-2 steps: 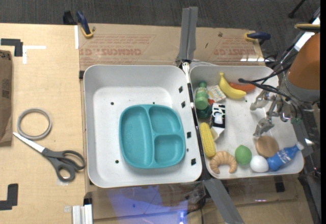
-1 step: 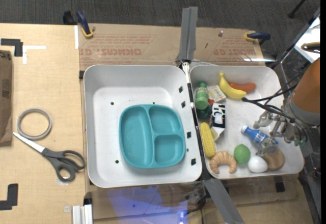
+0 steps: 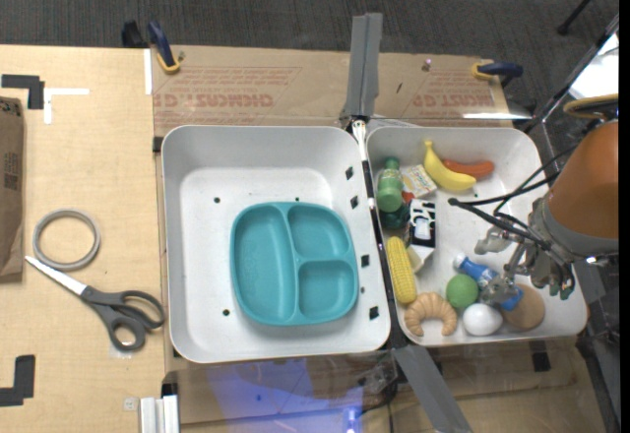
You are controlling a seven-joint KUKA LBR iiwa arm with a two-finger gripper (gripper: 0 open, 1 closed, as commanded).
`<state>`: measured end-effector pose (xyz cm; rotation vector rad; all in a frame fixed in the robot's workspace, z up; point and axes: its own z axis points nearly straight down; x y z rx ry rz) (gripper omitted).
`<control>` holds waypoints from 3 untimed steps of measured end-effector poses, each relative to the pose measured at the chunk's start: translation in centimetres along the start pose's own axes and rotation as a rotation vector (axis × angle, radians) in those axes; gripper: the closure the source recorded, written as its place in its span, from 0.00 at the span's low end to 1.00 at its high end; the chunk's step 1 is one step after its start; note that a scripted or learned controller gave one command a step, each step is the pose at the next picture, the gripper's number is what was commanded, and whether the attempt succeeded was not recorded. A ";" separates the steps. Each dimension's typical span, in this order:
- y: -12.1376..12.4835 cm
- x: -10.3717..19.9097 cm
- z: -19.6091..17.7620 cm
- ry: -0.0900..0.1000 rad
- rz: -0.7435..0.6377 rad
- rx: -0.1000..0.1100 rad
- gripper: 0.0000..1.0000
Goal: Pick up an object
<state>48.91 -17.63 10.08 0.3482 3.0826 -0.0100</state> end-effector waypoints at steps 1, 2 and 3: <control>1.2 -11.5 1.2 0.035 0.084 0.000 0.00; -1.3 -9.7 1.1 0.036 0.099 0.000 0.00; -1.2 -9.9 0.1 0.030 0.096 0.001 1.00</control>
